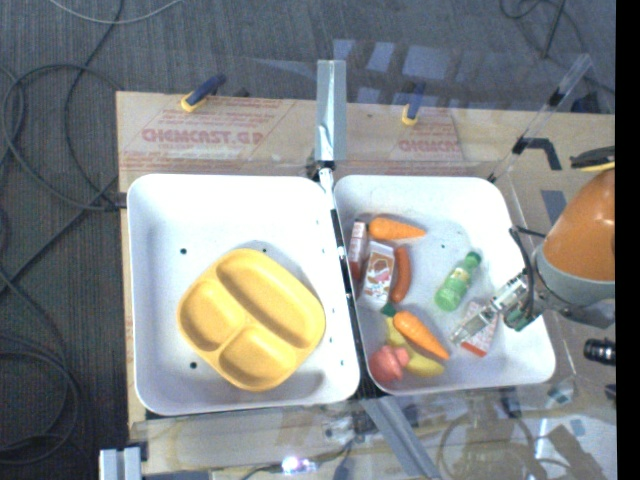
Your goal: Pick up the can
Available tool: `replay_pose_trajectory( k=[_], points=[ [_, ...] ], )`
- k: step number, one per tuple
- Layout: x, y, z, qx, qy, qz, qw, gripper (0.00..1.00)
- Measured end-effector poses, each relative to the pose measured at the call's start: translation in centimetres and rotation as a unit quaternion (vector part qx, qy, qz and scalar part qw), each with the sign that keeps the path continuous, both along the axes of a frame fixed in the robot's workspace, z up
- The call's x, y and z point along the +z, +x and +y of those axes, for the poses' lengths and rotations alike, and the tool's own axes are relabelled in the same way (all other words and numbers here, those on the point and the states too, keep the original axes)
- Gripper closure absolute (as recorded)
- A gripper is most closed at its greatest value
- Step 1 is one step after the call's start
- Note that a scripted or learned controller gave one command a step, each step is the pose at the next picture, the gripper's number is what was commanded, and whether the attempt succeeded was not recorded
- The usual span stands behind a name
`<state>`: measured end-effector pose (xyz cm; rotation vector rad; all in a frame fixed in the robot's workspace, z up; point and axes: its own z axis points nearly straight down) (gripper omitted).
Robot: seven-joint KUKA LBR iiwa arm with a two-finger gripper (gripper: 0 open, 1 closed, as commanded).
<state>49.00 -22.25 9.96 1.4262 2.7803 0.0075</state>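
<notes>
Single fixed camera, mounted above the bench and looking down at a slant. The frame takes in both shallow white plastic bins, left bin and right bin, side by side near the middle. The pale wooden bench top runs across behind them, and grey carpeted floor with dark trailing cables fills the top and left of the frame. Far enough back that both bins fit whole. The grey arm with its orange band enters at the right edge, partly cut off by it.
</notes>
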Motion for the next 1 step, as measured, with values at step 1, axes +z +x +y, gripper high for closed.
replay_pose_trajectory(
  k=[1],
  points=[
    [0.00, 0.00, 0.00, 0.000, 0.0000, 0.000, 1.0000, 0.00]
  ],
)
